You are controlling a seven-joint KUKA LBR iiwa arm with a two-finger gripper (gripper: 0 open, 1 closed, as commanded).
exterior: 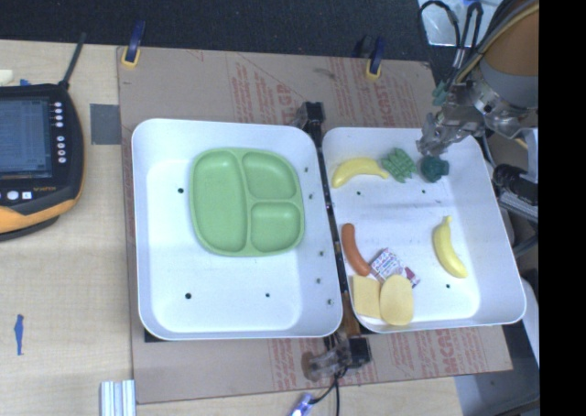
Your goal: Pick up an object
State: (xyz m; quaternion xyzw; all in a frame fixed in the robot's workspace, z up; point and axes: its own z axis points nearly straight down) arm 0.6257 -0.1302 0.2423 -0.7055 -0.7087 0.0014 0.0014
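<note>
My gripper [433,147] hangs over the far part of the right bin [490,222], just above a dark green broccoli piece [434,168]. A second, lighter green broccoli piece [398,164] lies to its left. A banana [359,170] lies at the bin's far left and another banana [449,247] at the right. Near the front left are a sausage [354,250], a red and white wrapper [392,265] and yellow cheese-like pieces [385,300]. Nothing shows between the fingers.
The left bin [165,304] holds a green divided plate [246,201]. A tablet controller [37,153] lies on the bench at the far left. Clamps [133,43] hold the cardboard sheet under the bins.
</note>
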